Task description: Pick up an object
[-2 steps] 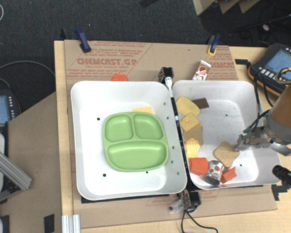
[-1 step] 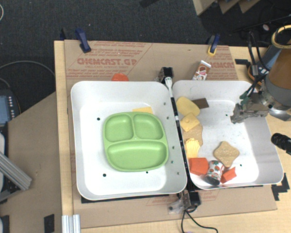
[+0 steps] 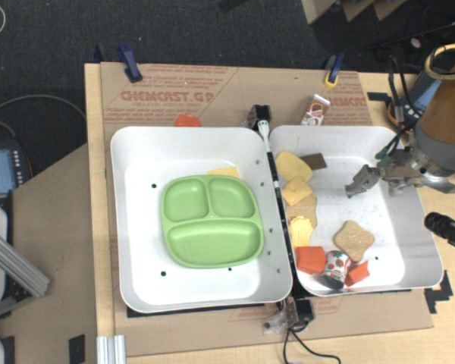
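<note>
Gripper (image 3: pixel 362 182) over right bin (image 3: pixel 409 268), at 3 o'clock of frame, fingers slightly parted, gripping nothing. Toast slice (image 3: pixel 353 239) flat on bin floor at 6 o'clock of gripper, apart from it, long axis running 2 to 8 o'clock.

You see the gripper (image 3: pixel 362 180) over the right bin (image 3: pixel 409 268) toward three o'clock, nothing between its fingers. Toast (image 3: pixel 353 239) lies at its six o'clock; a green tray (image 3: pixel 211 221) fills the left bin (image 3: pixel 133 226).
</note>
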Motion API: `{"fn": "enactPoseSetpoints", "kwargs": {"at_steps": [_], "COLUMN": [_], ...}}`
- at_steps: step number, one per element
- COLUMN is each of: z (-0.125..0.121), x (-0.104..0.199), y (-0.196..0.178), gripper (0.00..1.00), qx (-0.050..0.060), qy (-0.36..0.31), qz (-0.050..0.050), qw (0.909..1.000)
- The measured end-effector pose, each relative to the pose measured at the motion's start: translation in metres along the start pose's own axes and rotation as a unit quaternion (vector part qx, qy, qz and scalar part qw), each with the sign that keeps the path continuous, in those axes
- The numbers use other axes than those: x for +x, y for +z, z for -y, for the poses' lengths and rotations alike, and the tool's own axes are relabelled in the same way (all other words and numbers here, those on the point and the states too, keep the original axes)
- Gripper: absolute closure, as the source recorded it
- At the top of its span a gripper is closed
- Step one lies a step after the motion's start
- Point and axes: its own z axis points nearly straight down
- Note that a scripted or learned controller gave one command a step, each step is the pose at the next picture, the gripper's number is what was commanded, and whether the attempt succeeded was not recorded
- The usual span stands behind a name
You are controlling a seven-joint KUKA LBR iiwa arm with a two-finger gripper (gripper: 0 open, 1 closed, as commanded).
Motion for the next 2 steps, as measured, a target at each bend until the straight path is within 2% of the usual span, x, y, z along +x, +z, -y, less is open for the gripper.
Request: {"fn": "enactPoseSetpoints", "kwargs": {"at_steps": [1,2], "z": [0.034,-0.065], "x": [0.014,-0.047], "y": [0.108,0.102], "gripper": [0.0,0.0], "qx": [0.003,-0.005], "qy": [0.001,0.0], "qz": [-0.001,0.003], "qw": [1.0,1.0]}}
